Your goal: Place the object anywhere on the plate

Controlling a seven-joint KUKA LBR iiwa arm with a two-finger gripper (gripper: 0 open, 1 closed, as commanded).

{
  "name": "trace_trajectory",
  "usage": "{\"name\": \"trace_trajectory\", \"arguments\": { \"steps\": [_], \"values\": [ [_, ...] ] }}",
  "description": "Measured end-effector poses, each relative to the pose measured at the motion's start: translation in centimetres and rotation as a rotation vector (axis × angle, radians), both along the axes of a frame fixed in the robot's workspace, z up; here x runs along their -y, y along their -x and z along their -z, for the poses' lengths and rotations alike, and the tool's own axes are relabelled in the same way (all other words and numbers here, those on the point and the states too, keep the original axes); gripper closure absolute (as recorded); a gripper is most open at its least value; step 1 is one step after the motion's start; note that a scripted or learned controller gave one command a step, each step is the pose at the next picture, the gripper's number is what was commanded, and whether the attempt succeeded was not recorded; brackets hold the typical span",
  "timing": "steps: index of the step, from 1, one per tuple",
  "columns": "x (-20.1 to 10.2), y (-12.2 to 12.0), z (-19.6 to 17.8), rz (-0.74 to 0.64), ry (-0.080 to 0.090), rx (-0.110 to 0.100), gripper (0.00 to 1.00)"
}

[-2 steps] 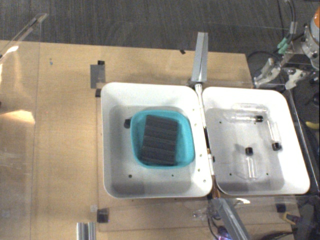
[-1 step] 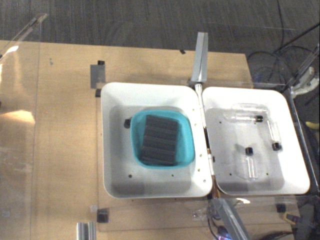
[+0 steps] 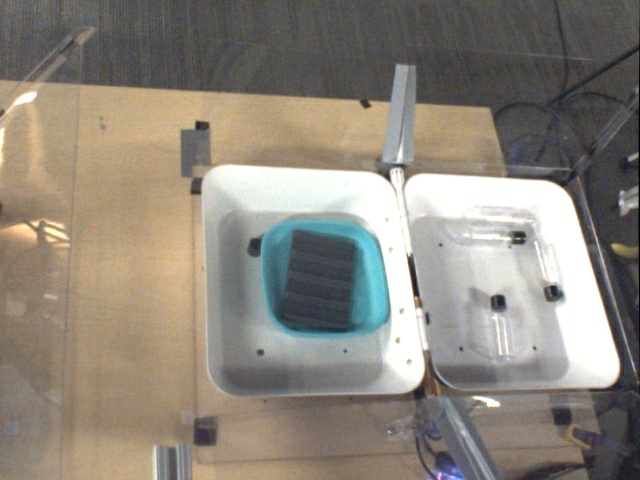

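Here, a pale wooden bench (image 3: 110, 298) on dark carpet (image 3: 250, 18) bears two white bins. The left bin (image 3: 225, 268) holds a turquoise plate (image 3: 372, 278), with a dark ridged block (image 3: 320, 280) lying on it. The right bin (image 3: 590, 318) contains clear tubes (image 3: 495, 230), hard to make out.

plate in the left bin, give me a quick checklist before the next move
1. Teal plate sits flat inside the left bin: ok.
2. Dark ribbed block rests on the plate, within its rim: ok.
3. Block is free of the arm, nothing touching it: ok.
4. Right bin holds clear plastic tubes with black caps, all apart from the plate: ok.
5. Tool open or shut: cannot tell.
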State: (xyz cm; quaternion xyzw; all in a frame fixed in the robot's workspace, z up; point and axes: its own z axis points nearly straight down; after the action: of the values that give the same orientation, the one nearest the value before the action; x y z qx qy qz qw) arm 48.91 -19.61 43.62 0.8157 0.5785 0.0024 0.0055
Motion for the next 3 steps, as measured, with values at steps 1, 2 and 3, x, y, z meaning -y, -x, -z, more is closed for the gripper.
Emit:
{"name": "trace_trajectory", "arguments": {
  "steps": [1, 2, 3],
  "values": [
    [0.1, 0.0, 0.0, 0.13, -0.002, 0.0, 0.0],
    [0.1, 0.0, 0.0, 0.201, -0.003, 0.001, 0.0],
    [-0.2, -9.0, 0.0, 0.203, -0.003, 0.001, 0.0]
  ]
}}
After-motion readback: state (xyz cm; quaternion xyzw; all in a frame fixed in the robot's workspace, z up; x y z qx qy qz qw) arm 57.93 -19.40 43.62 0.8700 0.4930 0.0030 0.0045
